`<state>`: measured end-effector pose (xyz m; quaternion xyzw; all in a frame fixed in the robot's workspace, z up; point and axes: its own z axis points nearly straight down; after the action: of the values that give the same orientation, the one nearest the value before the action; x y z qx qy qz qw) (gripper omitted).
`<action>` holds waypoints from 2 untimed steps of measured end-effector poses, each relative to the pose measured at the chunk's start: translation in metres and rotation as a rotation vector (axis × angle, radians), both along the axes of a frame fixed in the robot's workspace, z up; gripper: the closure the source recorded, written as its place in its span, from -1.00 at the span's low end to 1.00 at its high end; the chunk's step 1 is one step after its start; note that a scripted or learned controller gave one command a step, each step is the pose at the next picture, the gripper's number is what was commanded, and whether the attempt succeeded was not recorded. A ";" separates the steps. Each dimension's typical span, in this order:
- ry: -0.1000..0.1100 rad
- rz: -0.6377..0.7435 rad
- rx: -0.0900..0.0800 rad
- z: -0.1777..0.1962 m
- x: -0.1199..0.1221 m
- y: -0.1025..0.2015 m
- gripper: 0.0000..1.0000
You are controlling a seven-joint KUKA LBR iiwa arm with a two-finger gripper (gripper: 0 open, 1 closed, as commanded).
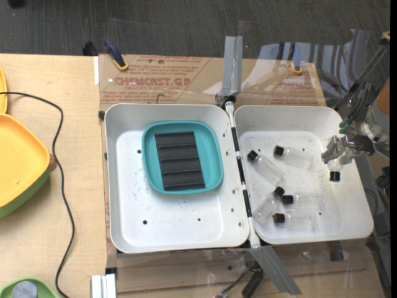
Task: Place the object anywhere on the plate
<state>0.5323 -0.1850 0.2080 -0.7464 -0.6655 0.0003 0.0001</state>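
Seemingly the pick is the step in hand — the gripper [338, 156] hangs at the right edge of the right bin [353, 228], and whether it is wide or narrow I cannot tell. A vial [334, 176] with a black cap lies just near of it, too close to judge whether they touch, with other vials [277, 205] scattered left of it. Next comes a secure grasp, a lift, then a carry left over the divider to the teal plate [214, 160] in the left bin [124, 185] — well apart
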 end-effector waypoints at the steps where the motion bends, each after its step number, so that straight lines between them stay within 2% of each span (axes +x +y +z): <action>1: 0.000 0.000 0.000 0.000 0.000 0.000 -1.00; 2: 0.001 -0.024 -0.001 0.026 0.001 -0.005 -1.00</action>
<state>0.5330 -0.1901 0.2342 -0.7543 -0.6565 0.0012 0.0002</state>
